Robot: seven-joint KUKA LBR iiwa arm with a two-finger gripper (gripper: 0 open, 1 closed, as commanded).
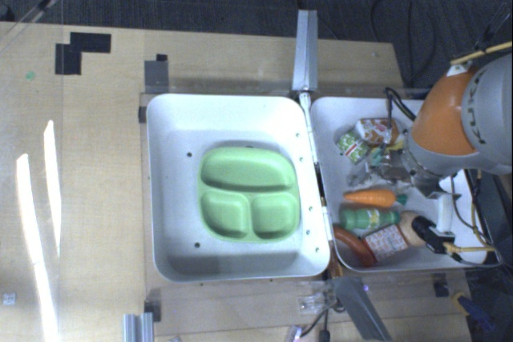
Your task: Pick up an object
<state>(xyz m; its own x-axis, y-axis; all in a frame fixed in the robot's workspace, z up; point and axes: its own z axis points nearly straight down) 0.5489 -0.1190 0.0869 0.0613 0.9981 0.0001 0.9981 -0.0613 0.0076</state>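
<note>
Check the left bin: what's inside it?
The left bin holds one green three-compartment tray, lying flat near the middle. Its compartments look bare. Whatever sits under the tray is covered.

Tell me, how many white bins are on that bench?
2. The left bin holds a green tray; the right bin, beside it, holds toy food, partly hidden under the arm.
</note>
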